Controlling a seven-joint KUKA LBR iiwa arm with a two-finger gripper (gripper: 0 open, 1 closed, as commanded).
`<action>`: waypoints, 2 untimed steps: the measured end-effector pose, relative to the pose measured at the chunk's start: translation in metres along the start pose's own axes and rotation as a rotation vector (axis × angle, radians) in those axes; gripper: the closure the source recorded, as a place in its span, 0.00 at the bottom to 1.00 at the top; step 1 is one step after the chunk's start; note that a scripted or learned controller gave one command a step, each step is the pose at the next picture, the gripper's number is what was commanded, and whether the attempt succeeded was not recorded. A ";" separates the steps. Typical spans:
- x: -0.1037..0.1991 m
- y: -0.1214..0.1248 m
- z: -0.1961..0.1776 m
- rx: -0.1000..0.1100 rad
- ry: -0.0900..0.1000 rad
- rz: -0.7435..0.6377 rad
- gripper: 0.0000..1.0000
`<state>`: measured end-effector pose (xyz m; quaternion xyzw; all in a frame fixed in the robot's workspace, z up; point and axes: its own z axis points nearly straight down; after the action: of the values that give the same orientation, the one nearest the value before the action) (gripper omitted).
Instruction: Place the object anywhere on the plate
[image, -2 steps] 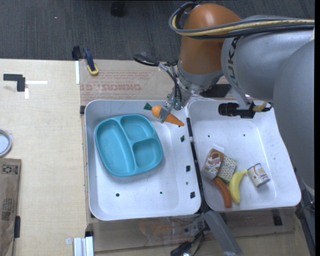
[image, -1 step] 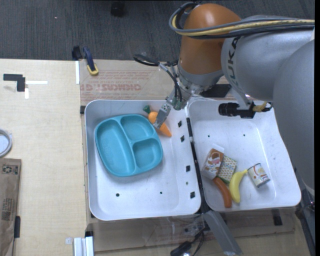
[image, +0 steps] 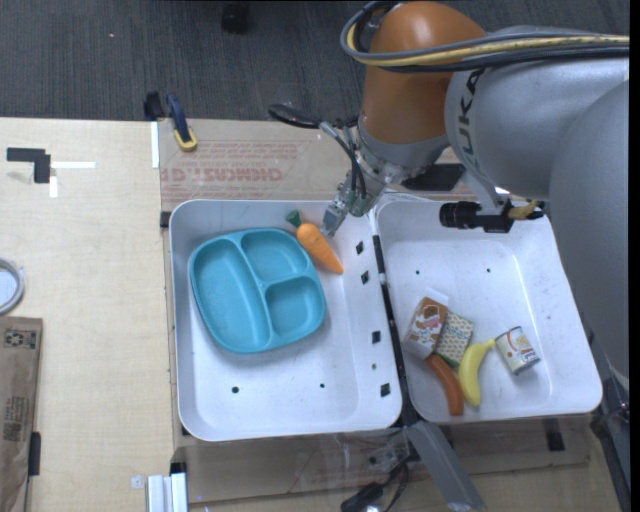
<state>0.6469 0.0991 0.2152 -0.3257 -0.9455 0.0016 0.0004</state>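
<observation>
A blue divided plate (image: 258, 290) lies in the left bin (image: 290, 410). An orange carrot (image: 320, 248) with a green top lies slantwise beside the plate's upper right rim, its tip pointing toward the divider between the bins. My gripper (image: 338, 215) hangs just above and to the right of the carrot's thick end, close to it or touching it. The arm's orange band and grey body rise behind it at the top right.
The right bin (image: 540, 290) holds a snack packet (image: 438, 330), a yellow banana (image: 470, 372), a red sausage-like piece (image: 447, 385) and a small can (image: 517, 351). A cardboard sheet (image: 240, 160) lies behind the bins.
</observation>
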 end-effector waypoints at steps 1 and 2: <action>-0.019 -0.027 0.027 0.001 0.002 0.182 1.00; -0.018 -0.027 0.026 0.001 0.002 0.183 0.00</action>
<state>0.6449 0.0665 0.1888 -0.4106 -0.9118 0.0016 0.0015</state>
